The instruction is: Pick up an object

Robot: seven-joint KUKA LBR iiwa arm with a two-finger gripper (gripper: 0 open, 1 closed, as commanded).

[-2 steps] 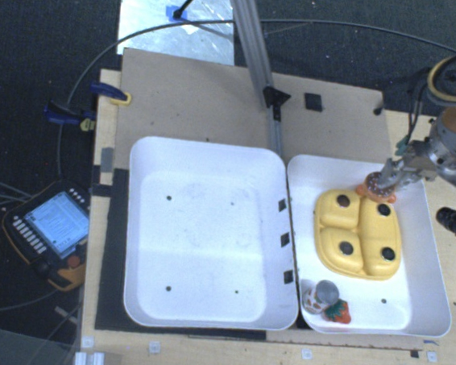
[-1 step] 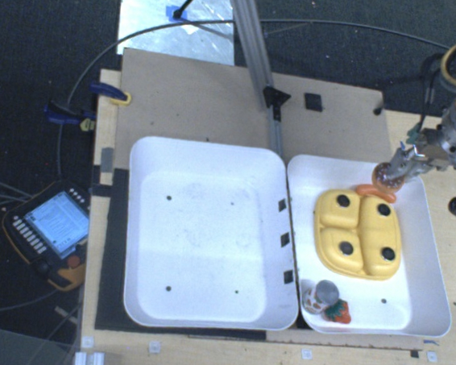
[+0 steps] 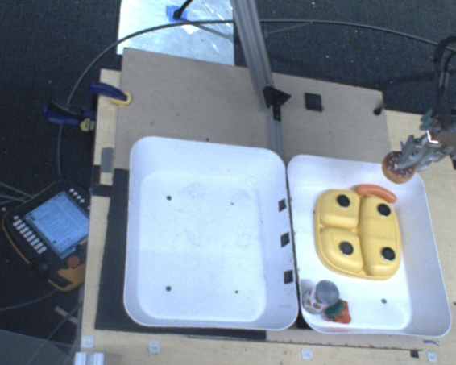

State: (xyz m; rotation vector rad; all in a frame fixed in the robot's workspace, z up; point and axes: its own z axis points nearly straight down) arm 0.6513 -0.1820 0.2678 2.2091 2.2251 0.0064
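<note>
My gripper (image 3: 403, 161) hangs over the back rim of the right bin (image 3: 431, 272), near its far right corner. It is shut on a small round brown object (image 3: 396, 168), which sits at the fingertips, lifted off the bin floor. Below it in the right bin lies a large yellow block (image 3: 358, 233) with several black dots. A thin orange piece (image 3: 374, 191) rests against the block's back edge. A small cluster of grey, red and green items (image 3: 328, 302) lies in the bin's front left corner.
The left bin (image 3: 137, 233) stands beside the right one, their rims touching in the middle. A slanted metal pole (image 3: 255, 43) crosses the back of the bench. A handheld pendant (image 3: 49, 224) and cables lie on the floor at the left.
</note>
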